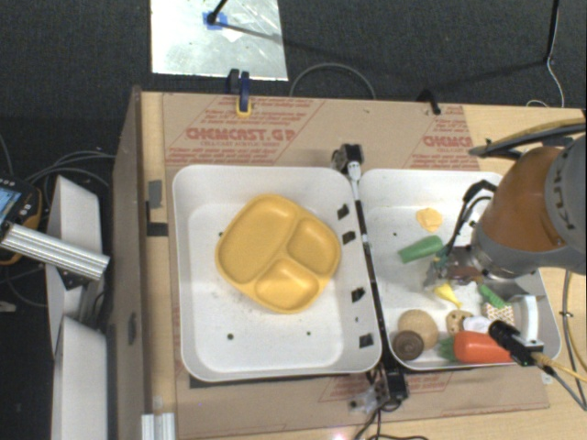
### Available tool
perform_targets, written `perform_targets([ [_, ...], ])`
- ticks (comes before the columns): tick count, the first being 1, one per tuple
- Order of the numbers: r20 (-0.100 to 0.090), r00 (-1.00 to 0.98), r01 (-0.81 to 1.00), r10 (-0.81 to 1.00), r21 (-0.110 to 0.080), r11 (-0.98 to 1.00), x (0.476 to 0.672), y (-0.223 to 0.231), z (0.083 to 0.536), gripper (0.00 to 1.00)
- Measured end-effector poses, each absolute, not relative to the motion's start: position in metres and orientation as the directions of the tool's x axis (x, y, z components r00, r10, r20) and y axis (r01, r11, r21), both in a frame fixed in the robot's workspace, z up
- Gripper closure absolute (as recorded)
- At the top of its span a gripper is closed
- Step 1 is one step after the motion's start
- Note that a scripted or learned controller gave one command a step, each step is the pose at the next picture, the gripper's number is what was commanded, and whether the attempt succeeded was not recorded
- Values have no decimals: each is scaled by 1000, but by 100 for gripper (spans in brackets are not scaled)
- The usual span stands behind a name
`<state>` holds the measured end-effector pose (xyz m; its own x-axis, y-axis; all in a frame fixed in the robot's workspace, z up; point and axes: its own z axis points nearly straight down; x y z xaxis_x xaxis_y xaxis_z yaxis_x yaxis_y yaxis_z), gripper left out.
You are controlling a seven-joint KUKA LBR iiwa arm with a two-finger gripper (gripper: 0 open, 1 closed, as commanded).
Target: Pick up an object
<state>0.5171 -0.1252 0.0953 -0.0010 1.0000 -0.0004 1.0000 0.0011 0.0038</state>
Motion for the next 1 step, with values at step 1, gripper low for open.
perform_targets([
  [1,2,-14,1000,1000,14,14,570,-51,191,100],
])
